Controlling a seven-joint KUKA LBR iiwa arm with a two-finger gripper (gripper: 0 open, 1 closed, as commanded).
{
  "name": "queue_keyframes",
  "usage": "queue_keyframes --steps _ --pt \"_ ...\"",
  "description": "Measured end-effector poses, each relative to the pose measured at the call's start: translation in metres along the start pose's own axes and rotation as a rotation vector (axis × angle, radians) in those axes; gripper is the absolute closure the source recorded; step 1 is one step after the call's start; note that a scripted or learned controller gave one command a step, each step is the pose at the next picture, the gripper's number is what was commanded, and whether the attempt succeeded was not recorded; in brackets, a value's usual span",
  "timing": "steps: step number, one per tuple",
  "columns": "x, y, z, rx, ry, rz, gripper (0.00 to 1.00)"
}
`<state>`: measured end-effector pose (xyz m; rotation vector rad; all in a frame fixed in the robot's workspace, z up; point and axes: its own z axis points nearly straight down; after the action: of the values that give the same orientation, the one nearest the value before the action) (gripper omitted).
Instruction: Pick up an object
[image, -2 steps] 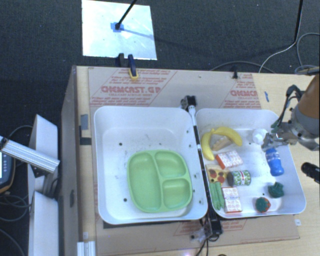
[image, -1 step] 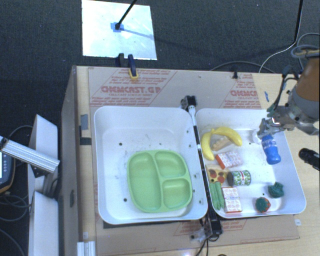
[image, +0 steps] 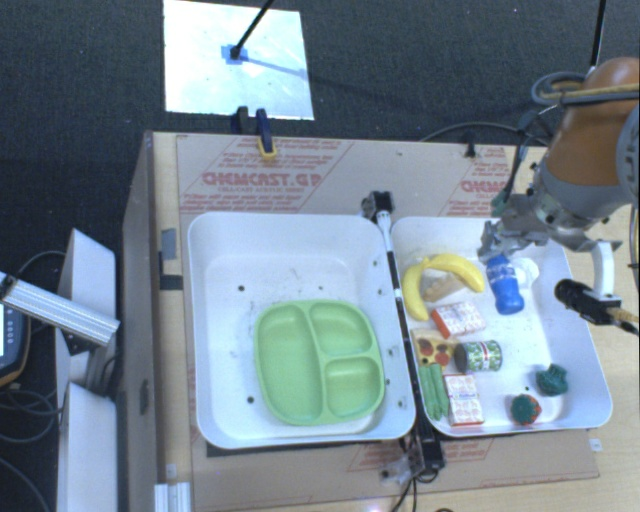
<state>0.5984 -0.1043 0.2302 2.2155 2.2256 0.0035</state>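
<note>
The tool (image: 503, 243) hangs over the far part of the right bin (image: 590, 395), its tips lost against the blue bottle (image: 506, 287) just below; whether it is released or clenched cannot be told. The arm (image: 590, 140) is cut off at the right edge. Beside the bottle lies a banana (image: 440, 272), partly covering a blurred wrapper. The left bin (image: 215, 290) holds a green divided plate (image: 320, 362).

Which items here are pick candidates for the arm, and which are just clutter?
Job in hand: gripper above the right bin; blue bottle right under it; banana, can, two small cartons.

Lying about: green divided tray in the left bin; blue clamp at the bench's far edge.
</note>
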Motion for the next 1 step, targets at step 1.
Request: queue_keyframes --steps 1 --pt "0.0006 0.0273 -0.0196 -0.001 -0.001 0.0 1.0"
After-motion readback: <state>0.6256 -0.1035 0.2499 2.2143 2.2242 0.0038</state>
